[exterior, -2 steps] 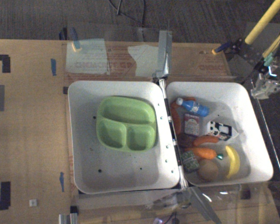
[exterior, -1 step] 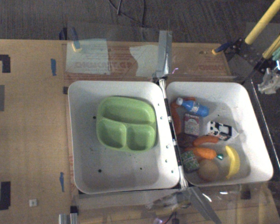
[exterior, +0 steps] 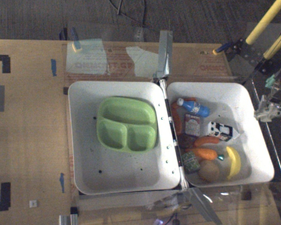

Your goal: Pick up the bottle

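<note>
Blue bottle (exterior: 193,107) lies in right bin (exterior: 253,125).

The table (exterior: 28,139) is a light wooden board, marked with black tape pieces along its left edge and small blue tape strips. Two shallow white bins sit directly on it, touching side by side: the left bin (exterior: 84,172) and the right bin (exterior: 257,168). Behind the bins, a clear plastic sheet (exterior: 89,55) and a torn paper scrap (exterior: 143,60) lie flat on the board.
</note>
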Robot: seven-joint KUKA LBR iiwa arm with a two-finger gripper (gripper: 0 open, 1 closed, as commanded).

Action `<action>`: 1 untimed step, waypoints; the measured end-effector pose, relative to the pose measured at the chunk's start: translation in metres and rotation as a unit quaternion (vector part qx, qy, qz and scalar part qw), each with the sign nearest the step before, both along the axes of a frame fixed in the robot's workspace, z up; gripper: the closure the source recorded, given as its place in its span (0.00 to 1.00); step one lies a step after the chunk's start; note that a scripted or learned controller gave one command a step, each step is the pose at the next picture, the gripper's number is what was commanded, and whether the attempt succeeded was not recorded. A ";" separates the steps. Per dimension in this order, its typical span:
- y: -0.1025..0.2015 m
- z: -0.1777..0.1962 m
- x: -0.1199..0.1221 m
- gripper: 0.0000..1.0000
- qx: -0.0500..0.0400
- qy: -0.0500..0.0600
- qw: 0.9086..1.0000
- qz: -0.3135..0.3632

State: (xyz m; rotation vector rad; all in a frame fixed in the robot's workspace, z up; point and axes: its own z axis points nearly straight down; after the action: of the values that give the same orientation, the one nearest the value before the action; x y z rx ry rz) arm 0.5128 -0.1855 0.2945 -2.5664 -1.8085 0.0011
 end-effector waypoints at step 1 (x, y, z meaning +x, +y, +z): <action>-0.023 0.005 0.047 1.00 -0.001 -0.001 1.000 0.019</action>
State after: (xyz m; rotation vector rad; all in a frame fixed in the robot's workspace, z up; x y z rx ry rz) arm 0.5598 -0.2090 0.2990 -2.5345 -1.8594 0.0002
